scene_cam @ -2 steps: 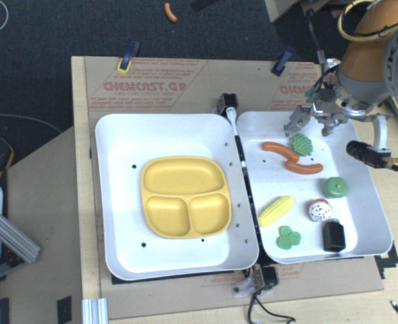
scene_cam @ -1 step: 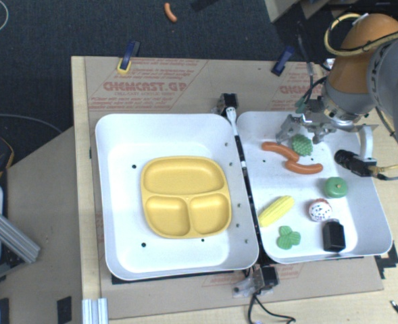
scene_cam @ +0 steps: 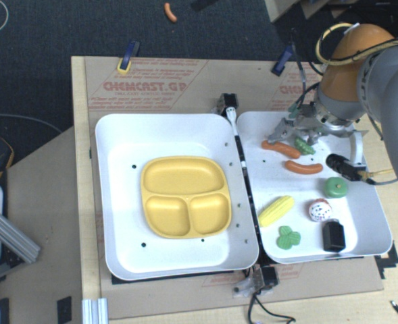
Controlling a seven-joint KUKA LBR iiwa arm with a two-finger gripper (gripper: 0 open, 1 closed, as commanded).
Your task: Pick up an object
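The tool [scene_cam: 300,132] is low in the far part of the right bin [scene_cam: 374,214], just above an orange sausage [scene_cam: 280,148] whose long axis runs across the bin; whether it grips anything I cannot tell. A second sausage [scene_cam: 304,168] lies just nearer. The bin floor is flat, with the green cup [scene_cam: 335,187] and corn [scene_cam: 276,210] apart, leaving room

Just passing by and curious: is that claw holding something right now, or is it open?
Claw: down in the right bin by the upper sausage; open or closed cannot be told from here.
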